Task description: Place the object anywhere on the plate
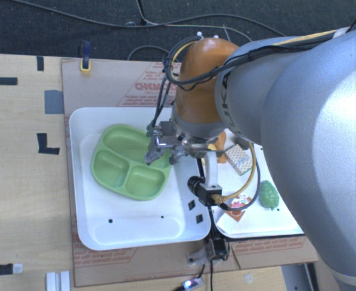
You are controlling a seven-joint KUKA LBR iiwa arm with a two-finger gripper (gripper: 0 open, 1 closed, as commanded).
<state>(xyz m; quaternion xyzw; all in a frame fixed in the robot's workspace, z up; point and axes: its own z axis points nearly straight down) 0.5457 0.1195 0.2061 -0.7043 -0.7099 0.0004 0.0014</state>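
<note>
Green plastic: plate [131,162] with three sections, tilted in the left bin [81,162], toward its far half.
Grey and orange: arm [299,114] reaching in from the right, wrist over the seam between the two bins.
Tool: gripper [160,152] low over the right edge of the plate, above the section on its far right.
Fingers: too small and too dark against the metal to say whether apart or together; cannot tell, and nothing visible between them.
Object: not clear which one is meant; no item plainly seen in the grip or lying on the plate.
Candidates: green toy [269,195], patterned box [239,159] and orange piece [220,142], all in the right bin [269,228], partly under the arm.
Key relation: plate to the left of and directly beneath the tool; loose items to the right of the tool, across the seam, well apart from the plate.
Long axis: plate runs from far left to near right, its right end nearest the tool.
Judged step: either a release over the plate or a hover with no load; impossible to settle from this view.
Next need: if loaded, a short drop straight down; if not, a trip right to fetch an item.
Risk: a drop close to the plate's right rim could roll off into the bin.
</note>
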